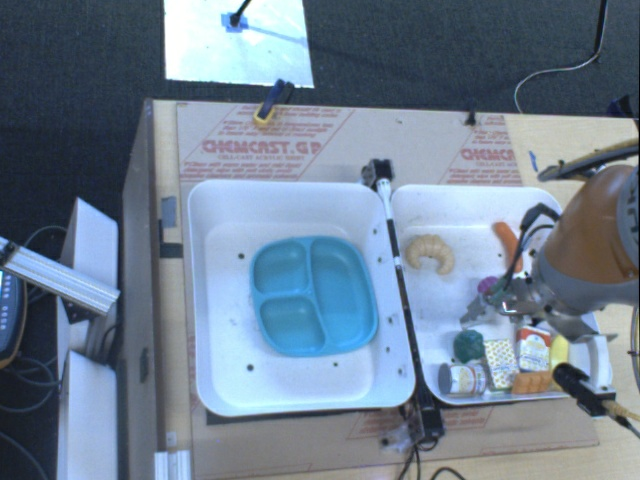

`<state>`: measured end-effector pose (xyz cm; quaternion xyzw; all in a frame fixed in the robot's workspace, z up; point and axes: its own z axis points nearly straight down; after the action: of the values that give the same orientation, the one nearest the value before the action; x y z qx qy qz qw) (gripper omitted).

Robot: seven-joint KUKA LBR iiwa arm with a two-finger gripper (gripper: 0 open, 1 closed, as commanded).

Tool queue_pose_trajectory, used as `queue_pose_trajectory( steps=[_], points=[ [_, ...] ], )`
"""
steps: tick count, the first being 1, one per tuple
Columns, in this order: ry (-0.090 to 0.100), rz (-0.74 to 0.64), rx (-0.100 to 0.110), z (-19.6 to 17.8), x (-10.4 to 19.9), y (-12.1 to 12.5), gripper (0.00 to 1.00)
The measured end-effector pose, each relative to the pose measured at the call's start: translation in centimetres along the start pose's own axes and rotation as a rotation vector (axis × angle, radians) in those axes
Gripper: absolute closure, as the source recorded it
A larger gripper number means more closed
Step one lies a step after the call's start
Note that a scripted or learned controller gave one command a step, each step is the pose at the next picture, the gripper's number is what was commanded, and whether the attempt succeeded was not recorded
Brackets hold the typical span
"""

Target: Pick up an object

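The right bin (440,208) holds several small items. A tan croissant (430,254) lies near its left wall and an orange carrot (506,238) lies farther right. Along the front wall sit a dark green object (468,345), a small can (462,378), a patterned carton (498,361) and a red-and-white box (533,348). My gripper (487,308) hangs low in the middle of this bin, just in front of a purple item (488,286) that it partly hides. The gripper sits just behind the green object. I see nothing clearly held.
The left bin (220,218) holds a blue divided plate (312,295). The arm's grey wrist and orange band (600,218) cover the right bin's right side. A divider rail (392,268) runs between the bins. A yellow-tipped tool (270,103) lies on the cardboard behind.
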<state>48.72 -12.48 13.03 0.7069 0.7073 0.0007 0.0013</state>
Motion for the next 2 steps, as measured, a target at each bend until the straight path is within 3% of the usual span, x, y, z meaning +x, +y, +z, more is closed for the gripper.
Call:
queue_pose_trajectory(
  steps=[1, 2],
  points=[
    [0.0, -0.003, 0.001, 1.5, -2.7, 7.8, 0.0],
    [0.002, -0.001, 0.004, 3.4, -0.6, 1.7, 0.0]
  ],
)
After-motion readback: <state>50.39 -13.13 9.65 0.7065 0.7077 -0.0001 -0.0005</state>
